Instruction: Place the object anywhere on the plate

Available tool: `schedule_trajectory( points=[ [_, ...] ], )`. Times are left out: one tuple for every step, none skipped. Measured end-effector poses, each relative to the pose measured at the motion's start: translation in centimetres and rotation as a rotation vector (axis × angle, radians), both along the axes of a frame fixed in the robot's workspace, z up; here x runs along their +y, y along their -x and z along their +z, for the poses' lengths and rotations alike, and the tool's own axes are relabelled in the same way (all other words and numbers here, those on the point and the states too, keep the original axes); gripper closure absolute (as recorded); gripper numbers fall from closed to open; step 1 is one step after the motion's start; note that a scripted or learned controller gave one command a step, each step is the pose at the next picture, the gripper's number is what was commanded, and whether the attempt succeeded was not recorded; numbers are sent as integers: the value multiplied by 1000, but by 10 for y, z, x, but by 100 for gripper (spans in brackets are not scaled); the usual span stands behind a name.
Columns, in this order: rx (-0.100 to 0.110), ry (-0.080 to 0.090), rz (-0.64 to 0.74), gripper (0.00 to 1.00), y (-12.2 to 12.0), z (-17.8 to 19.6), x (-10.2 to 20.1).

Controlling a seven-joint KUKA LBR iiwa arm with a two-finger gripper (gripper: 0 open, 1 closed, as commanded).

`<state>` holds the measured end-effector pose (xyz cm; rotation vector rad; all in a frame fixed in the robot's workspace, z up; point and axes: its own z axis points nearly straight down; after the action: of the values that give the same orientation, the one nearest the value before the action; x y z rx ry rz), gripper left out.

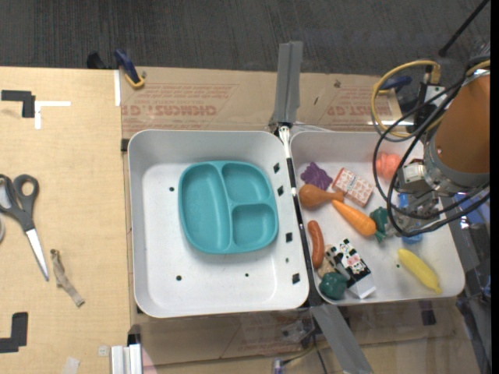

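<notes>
Gripper (411, 209) state cannot be told: it is masked by wrist hardware and cables, and is seen low over the right white bin (448, 283), near its outer side. No object is seen held. Several small toy foods lie loose in that bin; which one is the task's thing cannot be told. The orange plastic carrot (355, 217) is judged light, rigid and smooth, best taken across its thick middle. The teal three-compartment plastic plate (229, 206) is found in the left white bin (148, 232).
</notes>
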<state>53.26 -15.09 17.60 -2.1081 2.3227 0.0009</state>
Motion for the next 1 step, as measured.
schedule_trajectory(
  points=[
    [1,-1,295,100,-39,-16,54]
  ],
)
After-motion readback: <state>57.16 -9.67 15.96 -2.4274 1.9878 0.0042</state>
